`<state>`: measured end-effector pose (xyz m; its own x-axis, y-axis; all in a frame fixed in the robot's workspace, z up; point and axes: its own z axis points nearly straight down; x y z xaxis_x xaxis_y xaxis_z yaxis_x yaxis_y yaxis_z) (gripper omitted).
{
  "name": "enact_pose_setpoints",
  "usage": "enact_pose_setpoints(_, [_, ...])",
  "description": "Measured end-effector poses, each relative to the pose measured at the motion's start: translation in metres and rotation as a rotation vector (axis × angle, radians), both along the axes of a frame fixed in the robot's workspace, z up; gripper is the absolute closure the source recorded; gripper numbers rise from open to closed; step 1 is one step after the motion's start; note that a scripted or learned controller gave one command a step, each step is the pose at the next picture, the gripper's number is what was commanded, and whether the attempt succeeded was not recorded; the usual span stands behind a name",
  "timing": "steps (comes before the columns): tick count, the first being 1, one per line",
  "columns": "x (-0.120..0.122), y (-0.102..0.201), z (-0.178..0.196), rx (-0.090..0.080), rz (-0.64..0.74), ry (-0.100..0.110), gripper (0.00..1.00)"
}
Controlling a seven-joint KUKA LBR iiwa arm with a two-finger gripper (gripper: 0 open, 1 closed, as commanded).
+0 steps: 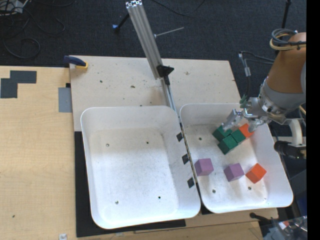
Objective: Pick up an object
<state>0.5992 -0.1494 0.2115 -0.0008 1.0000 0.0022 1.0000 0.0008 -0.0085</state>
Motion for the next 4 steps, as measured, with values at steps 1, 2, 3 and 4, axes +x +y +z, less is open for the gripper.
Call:
enact_pose_setpoints(1, [0.001, 0.0, 0.003, -0.001, 0.0, -0.005, 0.0])
enact_pose_setpoints(2, [-0.011, 0.0, -0.053, 0.0, -0.001, 0.001, 0.0])
enact_pose_setpoints(3, [-0.001, -0.002, -0.092, -0.009, -0.002, -0.015, 0.0])
enact_pose_setpoints(4, [0.003, -0.003, -0.092, -0.009, -0.006, -0.029, 0.0])
